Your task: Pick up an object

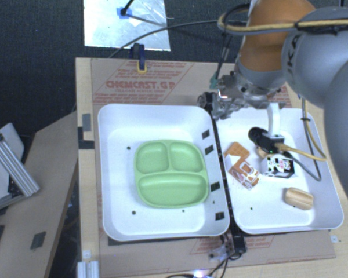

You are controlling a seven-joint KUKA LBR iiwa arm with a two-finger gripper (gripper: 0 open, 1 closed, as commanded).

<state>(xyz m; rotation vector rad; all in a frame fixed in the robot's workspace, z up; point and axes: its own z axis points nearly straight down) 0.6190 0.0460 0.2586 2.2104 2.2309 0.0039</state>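
Orange packet (pixel 242 165) looks the nearest pick for the gripper (pixel 219 104), which hovers over the far left corner of the right bin (pixel 261 210); spread or pressed together, I cannot tell. The packet lies by that bin's left edge, a tan block (pixel 298 197) toward the near right corner. I'd centre over the packet before descending.

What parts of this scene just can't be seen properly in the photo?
Right bin: camera view, part of its far rim is hidden behind the arm.
Arm: cut off by the right and top edges, so its base is unseen.
Orange-and-white box: its print is too small to read.
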